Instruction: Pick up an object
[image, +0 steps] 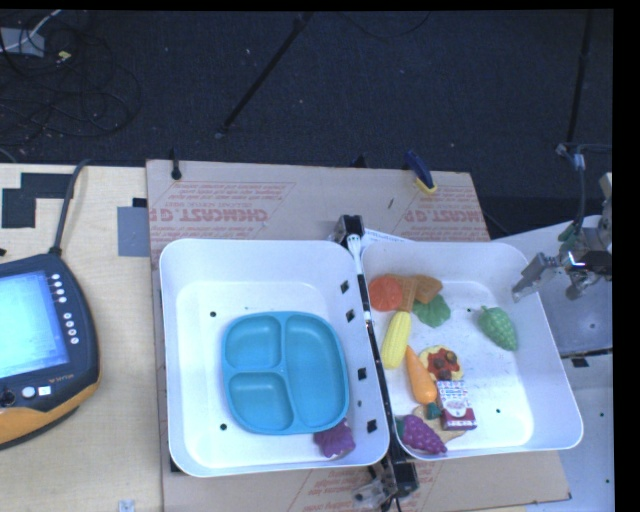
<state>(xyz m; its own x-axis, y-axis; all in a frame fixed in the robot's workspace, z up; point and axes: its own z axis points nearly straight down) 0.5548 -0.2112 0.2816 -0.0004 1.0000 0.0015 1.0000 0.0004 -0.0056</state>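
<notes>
Two white bins sit side by side on the desk. I see the jaws (553, 267) at the right edge of the right bin (560, 400), above its rim, w/ nothing between them; they look spread apart. Toy food lies in that bin: tomato (386, 292), corn (396, 338), carrot (421, 374), green leafy piece (498, 327) near the jaws, purple grapes (423, 435) at the front. Left bin (190, 290) holds a blue split plate (284, 372) & a purple toy (334, 440).
</notes>
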